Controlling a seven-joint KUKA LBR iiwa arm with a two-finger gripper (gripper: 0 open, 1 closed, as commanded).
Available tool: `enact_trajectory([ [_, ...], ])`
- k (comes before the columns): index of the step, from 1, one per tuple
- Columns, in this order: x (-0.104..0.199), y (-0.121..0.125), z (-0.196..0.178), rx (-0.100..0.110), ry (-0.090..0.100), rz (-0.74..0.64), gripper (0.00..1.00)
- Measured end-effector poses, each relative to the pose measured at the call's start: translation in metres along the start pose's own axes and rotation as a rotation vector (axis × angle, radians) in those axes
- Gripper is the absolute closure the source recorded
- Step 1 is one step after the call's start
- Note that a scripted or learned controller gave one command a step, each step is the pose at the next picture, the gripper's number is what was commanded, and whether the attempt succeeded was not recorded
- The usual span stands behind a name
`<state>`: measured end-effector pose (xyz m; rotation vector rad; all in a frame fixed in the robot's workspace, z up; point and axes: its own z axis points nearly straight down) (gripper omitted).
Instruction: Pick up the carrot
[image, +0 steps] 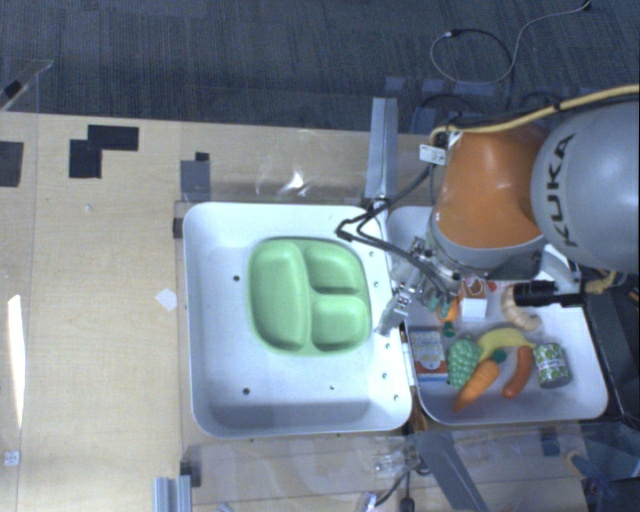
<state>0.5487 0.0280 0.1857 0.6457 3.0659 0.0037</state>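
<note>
The carrot (478, 383) is orange with a green top. It lies slanted near the front of the right bin (590, 400), between a bumpy green vegetable (462, 360) and a red-orange sausage-shaped piece (518, 372). My gripper (398, 306) hangs over the seam between the two bins, up and to the left of the carrot and apart from it. The grey arm with its orange band (488, 205) covers the back half of the right bin. Nothing shows in the gripper's grasp.
A green divided plate (305, 295) lies in the left bin (215, 390). Around the carrot in the right bin are a yellow banana (505, 340), a small green can (551, 365), a flat printed packet (428, 355) and a pale curved piece (522, 315).
</note>
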Motion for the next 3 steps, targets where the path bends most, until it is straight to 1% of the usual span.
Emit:
enact_trajectory([
  [1,0.050,-0.009,0.000,-0.001,0.002,-0.292,0.00],
  [2,0.033,0.003,-0.001,-0.002,-0.002,-0.876,0.00],
  [3,-0.030,0.018,-0.001,-0.003,-0.002,-0.937,0.00],
])
